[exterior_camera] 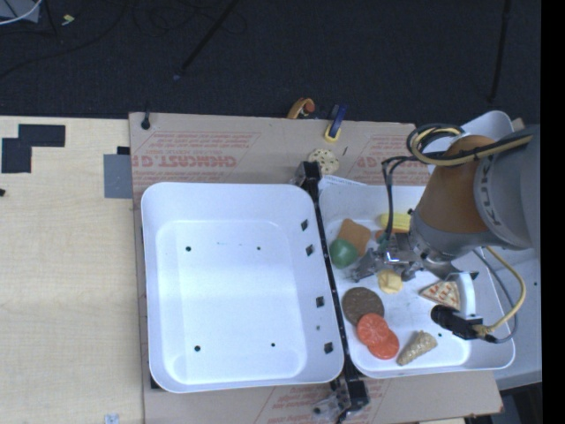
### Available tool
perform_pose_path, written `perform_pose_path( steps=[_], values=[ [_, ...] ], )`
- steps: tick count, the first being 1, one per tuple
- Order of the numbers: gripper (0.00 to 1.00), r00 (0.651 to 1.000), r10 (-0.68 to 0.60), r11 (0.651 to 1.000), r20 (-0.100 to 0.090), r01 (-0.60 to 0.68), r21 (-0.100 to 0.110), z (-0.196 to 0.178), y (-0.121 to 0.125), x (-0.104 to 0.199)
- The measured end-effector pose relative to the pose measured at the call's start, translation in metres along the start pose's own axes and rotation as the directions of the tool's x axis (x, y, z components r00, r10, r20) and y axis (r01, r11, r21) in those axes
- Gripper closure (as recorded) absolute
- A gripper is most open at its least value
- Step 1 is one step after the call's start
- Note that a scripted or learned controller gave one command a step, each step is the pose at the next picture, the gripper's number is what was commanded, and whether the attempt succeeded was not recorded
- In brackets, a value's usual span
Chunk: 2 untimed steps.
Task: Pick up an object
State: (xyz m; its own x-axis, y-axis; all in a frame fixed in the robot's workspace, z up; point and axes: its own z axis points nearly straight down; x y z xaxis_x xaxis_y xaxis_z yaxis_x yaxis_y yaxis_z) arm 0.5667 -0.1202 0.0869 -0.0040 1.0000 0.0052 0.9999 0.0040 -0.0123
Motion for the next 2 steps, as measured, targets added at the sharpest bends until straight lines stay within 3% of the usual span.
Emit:
perform_pose_path(
  steps=[1,2],
  values=[
    [0.0,1.0,0.001,1.0,0.008,-0.001,-0.002,-0.001,0.076,0.006],
    [1.0,1.0,0.004,1.0,0.005,-0.004,-0.009,-0.014,0.077,0.006]
  ],
)
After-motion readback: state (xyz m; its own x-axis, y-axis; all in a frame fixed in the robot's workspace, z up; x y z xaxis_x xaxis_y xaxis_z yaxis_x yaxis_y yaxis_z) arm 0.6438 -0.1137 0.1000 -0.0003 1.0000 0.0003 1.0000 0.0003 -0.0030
